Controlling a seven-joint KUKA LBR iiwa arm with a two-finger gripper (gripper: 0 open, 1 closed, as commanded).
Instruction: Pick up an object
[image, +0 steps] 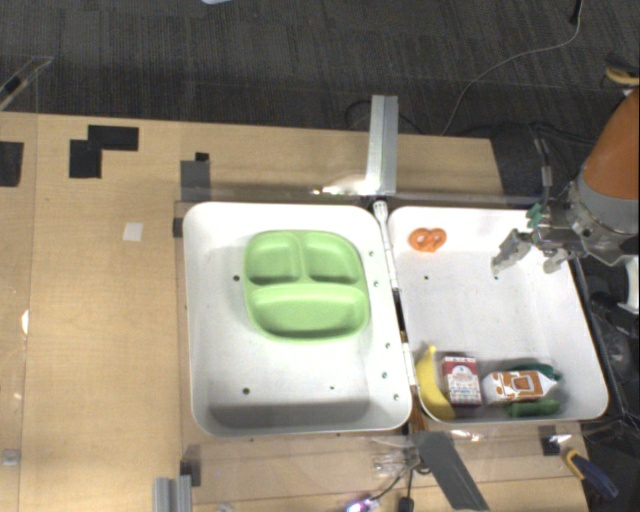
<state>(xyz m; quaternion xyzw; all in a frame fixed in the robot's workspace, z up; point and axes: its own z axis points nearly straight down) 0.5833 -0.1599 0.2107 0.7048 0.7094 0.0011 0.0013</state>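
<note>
The gripper (530, 256) hangs over the right bin's (500, 320) far right part, fingers spread apart with nothing between them. An orange pretzel (428, 240) lies at that bin's far left corner; a banana (430, 384), red carton (460, 380) and brown carton (517, 384) line its near edge.

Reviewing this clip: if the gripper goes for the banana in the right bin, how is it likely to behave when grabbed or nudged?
The banana lies curved against the right bin's left wall, so it would probably rock or pivot when nudged rather than roll away. It touches the small red carton, so a push may shift that too. Its rounded, smooth-looking skin could slip between fingers.
</note>
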